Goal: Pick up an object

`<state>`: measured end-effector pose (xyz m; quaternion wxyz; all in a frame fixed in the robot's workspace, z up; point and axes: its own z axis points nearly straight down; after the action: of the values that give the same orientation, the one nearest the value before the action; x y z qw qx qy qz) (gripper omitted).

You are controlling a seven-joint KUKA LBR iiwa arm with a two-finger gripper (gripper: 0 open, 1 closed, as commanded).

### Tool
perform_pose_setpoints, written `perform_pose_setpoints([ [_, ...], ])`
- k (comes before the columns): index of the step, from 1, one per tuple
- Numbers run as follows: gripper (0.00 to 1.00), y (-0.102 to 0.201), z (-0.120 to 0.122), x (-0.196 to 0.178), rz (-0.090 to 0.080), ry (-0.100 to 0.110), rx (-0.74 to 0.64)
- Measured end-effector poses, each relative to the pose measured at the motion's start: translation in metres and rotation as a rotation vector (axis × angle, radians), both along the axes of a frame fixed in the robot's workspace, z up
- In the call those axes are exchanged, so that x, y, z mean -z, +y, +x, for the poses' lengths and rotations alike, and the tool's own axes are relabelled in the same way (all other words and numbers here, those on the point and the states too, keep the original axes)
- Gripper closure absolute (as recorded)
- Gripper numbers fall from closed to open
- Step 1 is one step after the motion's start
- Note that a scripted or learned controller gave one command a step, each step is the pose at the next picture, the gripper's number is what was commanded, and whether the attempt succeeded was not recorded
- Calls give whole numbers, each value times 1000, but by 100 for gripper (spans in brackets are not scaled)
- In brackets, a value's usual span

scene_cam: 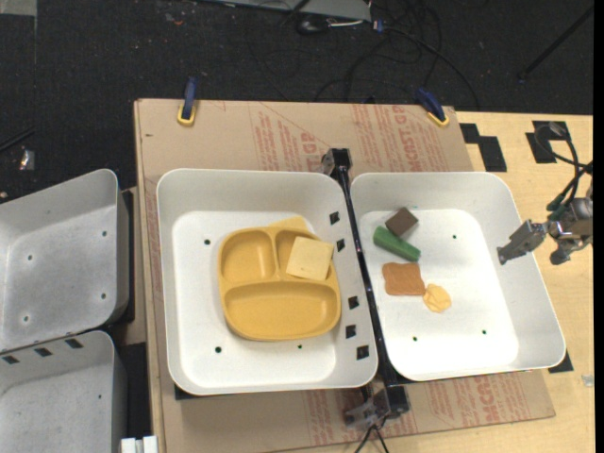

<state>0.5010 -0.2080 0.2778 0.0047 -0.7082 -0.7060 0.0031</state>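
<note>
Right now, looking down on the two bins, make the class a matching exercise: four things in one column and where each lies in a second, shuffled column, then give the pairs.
Things
1. yellow divided tray
2. pale square block
3. green piece
4. gripper

Places
A. over the right bin's right rim
B. on the floor of the left bin
C. in the right bin, beside a brown block
D. resting on the tray's upper right compartment

Pairs: 1-B, 2-D, 3-C, 4-A

Dark speckled floor (85, 74) with loose cables (396, 26). Cardboard sheet (255, 130) clamped on bench. Even overhead light.
</note>
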Motion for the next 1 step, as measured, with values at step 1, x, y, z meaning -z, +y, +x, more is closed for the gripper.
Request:
perform_pose_setpoints([
  [1,0,1,2,-6,-3,-11,-4],
])
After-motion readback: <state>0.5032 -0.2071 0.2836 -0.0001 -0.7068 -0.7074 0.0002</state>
